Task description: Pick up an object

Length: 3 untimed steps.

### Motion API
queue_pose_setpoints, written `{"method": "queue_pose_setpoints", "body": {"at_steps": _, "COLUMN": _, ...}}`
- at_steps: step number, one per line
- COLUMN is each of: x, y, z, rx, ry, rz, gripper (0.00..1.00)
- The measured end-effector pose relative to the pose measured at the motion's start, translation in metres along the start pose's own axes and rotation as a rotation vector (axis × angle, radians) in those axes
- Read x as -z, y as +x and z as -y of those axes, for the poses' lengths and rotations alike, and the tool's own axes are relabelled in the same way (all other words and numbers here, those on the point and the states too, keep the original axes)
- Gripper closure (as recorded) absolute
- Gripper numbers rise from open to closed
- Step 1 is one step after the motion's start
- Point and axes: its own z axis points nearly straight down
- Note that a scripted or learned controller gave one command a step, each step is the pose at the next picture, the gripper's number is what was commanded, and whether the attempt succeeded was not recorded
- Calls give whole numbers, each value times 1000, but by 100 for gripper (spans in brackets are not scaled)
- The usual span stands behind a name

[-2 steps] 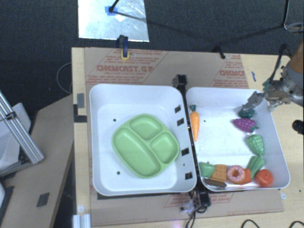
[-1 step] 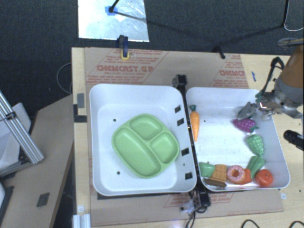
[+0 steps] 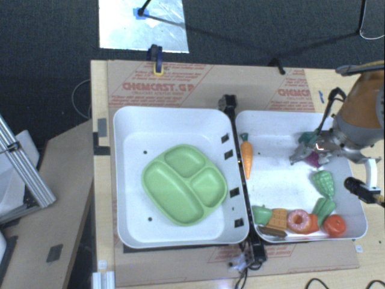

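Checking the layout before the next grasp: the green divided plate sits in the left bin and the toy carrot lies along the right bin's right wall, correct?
Not quite. The camera view shows the toy carrot along the right bin's left wall, next to the divider between the bins, not the right wall. The green divided plate does sit in the left bin.

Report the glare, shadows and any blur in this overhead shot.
Camera view: the silver sheet beyond the bench glares brightly; both white bins are evenly lit, with soft shadows under the green plate and along the left bin's walls; the gripper region over the right bin looks smeared, with a small bright glow beside it; the carrot stays sharp.
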Motion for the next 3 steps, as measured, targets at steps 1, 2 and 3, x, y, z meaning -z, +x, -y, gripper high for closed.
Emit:
{"method": "queue_pose_setpoints", "body": {"at_steps": 1, "x": -34, "y": 0, "z": -1, "rx": 0, "ry": -1, "rz": 1, "gripper": 0}}
{"method": "queue_pose_setpoints", "body": {"at_steps": 2, "x": -21, "y": 0, "z": -2, "rx": 0, "ry": -6, "rz": 2, "gripper": 100}}
{"method": "queue_pose_setpoints", "body": {"at_steps": 3, "x": 33, "y": 7, "z": 4, "rx": 2, "ry": -8, "rz": 3, "gripper": 100}}
